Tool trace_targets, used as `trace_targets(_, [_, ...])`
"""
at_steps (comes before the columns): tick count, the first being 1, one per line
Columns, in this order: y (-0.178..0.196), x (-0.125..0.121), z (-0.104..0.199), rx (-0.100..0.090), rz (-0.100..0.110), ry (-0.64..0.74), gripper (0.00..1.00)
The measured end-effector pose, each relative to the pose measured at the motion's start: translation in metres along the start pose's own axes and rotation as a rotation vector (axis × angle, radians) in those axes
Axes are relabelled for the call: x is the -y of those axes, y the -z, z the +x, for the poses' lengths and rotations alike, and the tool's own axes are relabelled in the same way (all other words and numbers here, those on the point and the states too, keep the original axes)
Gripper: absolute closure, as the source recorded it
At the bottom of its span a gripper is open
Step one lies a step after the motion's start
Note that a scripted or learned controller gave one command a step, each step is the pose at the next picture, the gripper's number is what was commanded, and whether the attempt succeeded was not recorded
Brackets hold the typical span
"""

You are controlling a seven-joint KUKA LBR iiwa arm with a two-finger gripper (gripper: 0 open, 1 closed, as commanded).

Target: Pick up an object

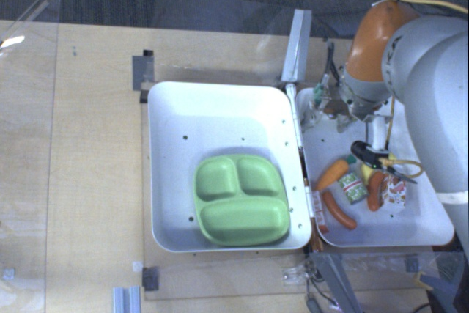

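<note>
Gripper (pixel 330 108) at the right bin's (pixel 432 231) far left corner; toy carrot (pixel 333 174) lies nearer the camera, long axis diagonal, with other toy foods alongside.

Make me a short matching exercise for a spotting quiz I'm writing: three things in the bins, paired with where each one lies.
Things:
1. Green tray
2. Carrot
3. Sausage

Places:
A. Right bin, near its front left corner
B. Left bin, towards the front
C. Right bin, just behind the sausage

Pairs: 1-B, 2-C, 3-A
</note>
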State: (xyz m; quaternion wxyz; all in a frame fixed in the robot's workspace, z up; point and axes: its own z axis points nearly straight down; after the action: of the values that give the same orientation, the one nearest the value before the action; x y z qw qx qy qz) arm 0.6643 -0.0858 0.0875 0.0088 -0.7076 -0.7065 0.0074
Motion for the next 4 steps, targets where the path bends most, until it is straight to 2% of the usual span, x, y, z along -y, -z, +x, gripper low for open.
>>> trace_targets(3, [0.000, 0.000, 0.000, 0.001, 0.000, 0.000, 0.00])
trace_targets(4, [0.000, 0.010, 0.002, 0.004, -0.029, 0.003, 0.00])
